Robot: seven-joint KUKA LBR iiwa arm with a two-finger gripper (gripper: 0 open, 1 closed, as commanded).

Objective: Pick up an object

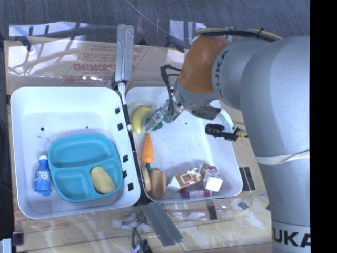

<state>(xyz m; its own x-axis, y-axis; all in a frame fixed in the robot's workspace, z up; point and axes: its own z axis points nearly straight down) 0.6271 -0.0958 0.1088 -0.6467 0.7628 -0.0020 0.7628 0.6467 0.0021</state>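
My gripper is low in the right bin, at its upper left, right beside a yellow banana and possibly touching it. An orange carrot lies just below the gripper along the bin's left wall. A brown wooden piece rests in the lower left corner. A small brown and white carton and a white block lie by the front wall. The big grey arm with its orange band covers the bin's upper right.
The left bin holds a blue divided plate with a yellow oval object in one compartment, and a small blue bottle beside the plate. A cardboard sheet lies behind the bins.
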